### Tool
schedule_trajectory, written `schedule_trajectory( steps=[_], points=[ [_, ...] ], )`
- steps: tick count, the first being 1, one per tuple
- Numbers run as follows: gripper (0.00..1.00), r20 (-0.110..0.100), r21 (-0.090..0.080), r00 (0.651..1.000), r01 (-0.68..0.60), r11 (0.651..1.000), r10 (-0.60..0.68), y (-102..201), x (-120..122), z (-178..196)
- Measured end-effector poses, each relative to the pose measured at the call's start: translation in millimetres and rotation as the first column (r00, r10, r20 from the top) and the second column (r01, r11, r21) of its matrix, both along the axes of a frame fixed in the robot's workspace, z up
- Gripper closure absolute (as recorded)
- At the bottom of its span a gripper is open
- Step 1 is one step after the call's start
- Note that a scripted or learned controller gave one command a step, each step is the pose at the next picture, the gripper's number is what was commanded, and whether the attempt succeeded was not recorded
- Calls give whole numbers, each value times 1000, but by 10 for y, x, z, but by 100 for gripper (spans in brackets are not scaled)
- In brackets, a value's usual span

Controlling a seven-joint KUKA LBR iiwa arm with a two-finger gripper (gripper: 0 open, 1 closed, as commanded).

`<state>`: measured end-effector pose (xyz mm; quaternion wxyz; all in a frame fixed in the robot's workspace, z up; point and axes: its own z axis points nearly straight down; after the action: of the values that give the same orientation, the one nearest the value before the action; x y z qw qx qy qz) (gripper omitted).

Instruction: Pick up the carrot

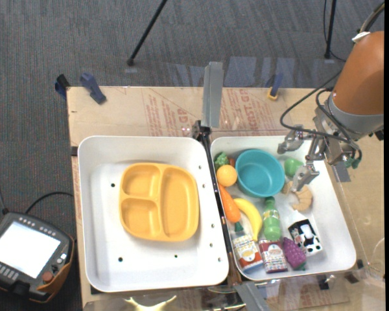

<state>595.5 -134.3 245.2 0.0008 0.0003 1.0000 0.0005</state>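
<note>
Camera view, from above at a slant: two white bins side by side on bench. Left bin point(97, 167) held yellow divided plate point(159, 200). Right bin point(340, 229) crowded: carrot point(230, 205) lying near its left wall, tip toward front, just below orange fruit point(226, 175) and touching banana point(247, 214); teal bowl point(260, 172) beside these; green bottle point(271, 223), two small packets at front edge, purple grape bunch point(294, 253), black-and-white box point(305, 235). Gripper point(305, 175) hung over right bin's far right part, near green ball point(292, 167) and tan piece point(303, 199), well apart from carrot. Nothing seen between fingers; spread of fingers impossible to tell.
</note>
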Motion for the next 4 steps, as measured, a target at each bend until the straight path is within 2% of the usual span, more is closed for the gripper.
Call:
schedule_trajectory(
  steps=[1, 2, 3, 4],
  points=[
    [0, 8, -1, 995, 99, 995, -99, 459, 233, -1352],
    [0, 24, 1, 987, 160, 987, -160, 428, -469, -1460],
    [0, 23, 6, 887, 462, 887, -462, 423, -638, -1474],
    [100, 23, 6, 889, 457, 890, -457, 434, -632, -1389]
  ],
)
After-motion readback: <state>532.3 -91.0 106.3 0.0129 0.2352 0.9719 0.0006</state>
